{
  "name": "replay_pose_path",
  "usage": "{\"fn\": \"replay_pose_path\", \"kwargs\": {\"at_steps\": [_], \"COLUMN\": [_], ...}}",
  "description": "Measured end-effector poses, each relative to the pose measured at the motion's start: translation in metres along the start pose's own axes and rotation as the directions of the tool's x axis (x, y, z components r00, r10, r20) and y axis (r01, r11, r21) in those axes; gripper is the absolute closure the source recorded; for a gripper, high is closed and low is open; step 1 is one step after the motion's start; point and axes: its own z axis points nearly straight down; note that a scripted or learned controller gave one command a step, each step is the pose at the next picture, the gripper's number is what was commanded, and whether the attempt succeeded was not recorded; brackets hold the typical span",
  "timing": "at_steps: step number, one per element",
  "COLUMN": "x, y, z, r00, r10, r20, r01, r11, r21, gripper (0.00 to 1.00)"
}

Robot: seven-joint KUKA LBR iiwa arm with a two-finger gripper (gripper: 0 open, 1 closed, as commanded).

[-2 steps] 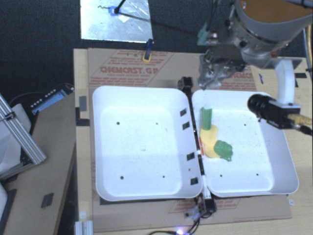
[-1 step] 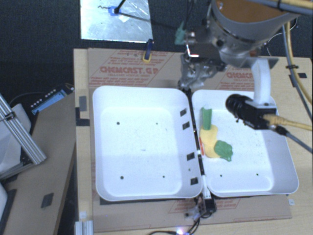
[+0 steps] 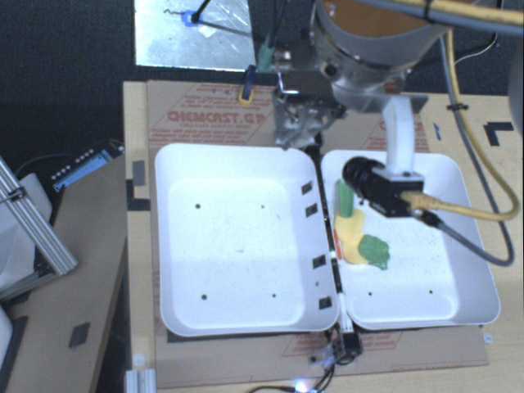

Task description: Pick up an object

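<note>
The grey arm (image 3: 368, 23) fills the upper right, reaching down over the top of the seam between the two bins. Its gripper (image 3: 299, 129) hangs just above the left bin's (image 3: 237, 301) far right corner; whether it is open or closed I cannot tell. The right bin (image 3: 442, 301) lies below and right of the gripper. In it, against its left wall, sit a yellow piece (image 3: 350, 240), a green block (image 3: 375, 252) touching it, and a small upright green stick (image 3: 345, 199).
</note>
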Motion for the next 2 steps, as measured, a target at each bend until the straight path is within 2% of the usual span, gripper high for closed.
{"fn": "replay_pose_path", "kwargs": {"at_steps": [1, 2], "x": [0.030, -0.053], "y": [0.000, 0.000], "z": [0.000, -0.001], "r00": [1.000, 1.000], "r10": [0.000, 0.013], "r20": [0.000, 0.003], "r01": [0.000, -0.013], "r11": [1.000, 1.000], "r21": [0.000, 0.000], "gripper": [1.00, 1.00]}}
